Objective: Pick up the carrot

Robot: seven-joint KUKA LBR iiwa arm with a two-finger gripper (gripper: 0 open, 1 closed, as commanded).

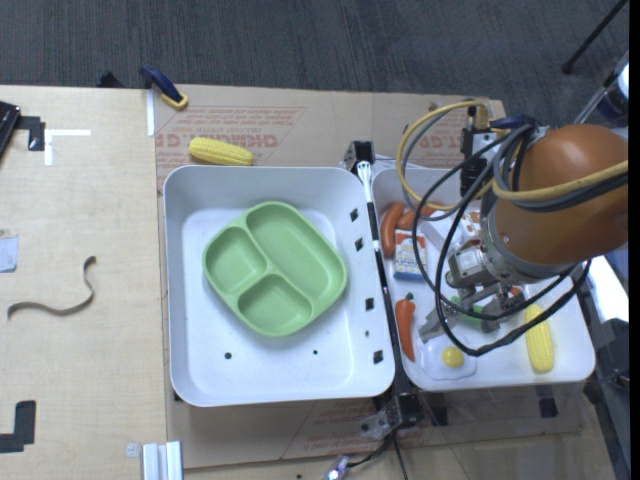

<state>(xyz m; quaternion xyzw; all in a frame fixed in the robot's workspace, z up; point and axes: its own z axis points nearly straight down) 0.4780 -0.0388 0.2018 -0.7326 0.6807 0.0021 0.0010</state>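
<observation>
Carrot (404, 328): lies lengthwise along left wall of right bin (572, 373), near front corner, clear of hand (462, 313). Judged light, rigid, smooth, likely plastic; prone to rolling and slipping. Best gripped across mid-body, jaws square to long axis. Hand hangs just right of carrot, low over bin, empty; finger spread: cannot tell behind cables. Red print on cardboard under bins: not legible.
</observation>
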